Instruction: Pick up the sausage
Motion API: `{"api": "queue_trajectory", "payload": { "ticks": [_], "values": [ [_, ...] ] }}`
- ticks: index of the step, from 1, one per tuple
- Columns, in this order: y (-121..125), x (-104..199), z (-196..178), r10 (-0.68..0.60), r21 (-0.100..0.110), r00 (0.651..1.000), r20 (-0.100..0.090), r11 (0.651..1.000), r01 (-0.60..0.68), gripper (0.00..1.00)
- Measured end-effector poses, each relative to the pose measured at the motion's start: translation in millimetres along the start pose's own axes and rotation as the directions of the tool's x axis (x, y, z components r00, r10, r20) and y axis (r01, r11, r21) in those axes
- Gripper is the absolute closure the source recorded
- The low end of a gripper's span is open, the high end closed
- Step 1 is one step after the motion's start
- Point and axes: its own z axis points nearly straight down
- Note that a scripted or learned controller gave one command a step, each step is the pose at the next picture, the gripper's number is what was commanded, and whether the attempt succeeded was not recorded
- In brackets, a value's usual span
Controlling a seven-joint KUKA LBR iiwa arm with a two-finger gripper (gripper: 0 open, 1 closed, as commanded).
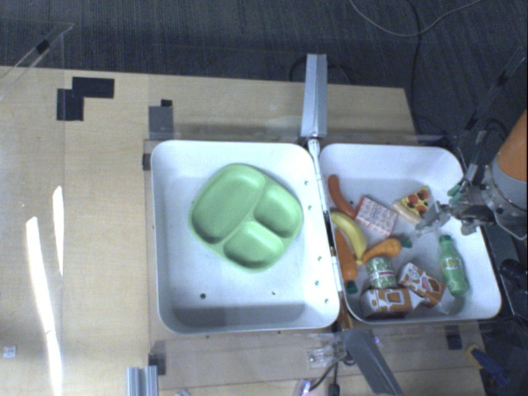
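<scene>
The sausage point(337, 194) is a reddish-brown stick lying along the left wall of the right bin point(462, 167), just above a banana point(350, 233). My gripper point(440, 208) hovers over the right side of that bin, well to the right of the sausage and beside a toy pizza slice point(414, 204). It stands open with nothing between its fingers. The arm's orange band point(515, 153) is at the right edge.
The right bin also holds a pink cracker pack point(375, 216), a carrot point(383, 250), a green bottle point(451, 274), a small can point(380, 272) and juice cartons point(419, 282). A green divided plate point(246, 214) sits in the left bin point(177, 304).
</scene>
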Motion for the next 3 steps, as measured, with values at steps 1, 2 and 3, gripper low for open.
{"api": "queue_trajectory", "payload": {
  "ticks": [1, 2, 3],
  "values": [
    [100.5, 59.1, 100.0, -0.155, -0.001, 0.988, 0.0, 0.988, 0.155, 0.0],
    [150.4, 72.5, 118.2, -0.101, -0.002, 0.995, 0.005, 0.995, 0.101, 0.0],
    [116.0, 96.4, 19.1, -0.28, -0.005, 0.96, 0.002, 0.96, 0.28, 0.0]
  ]
}}
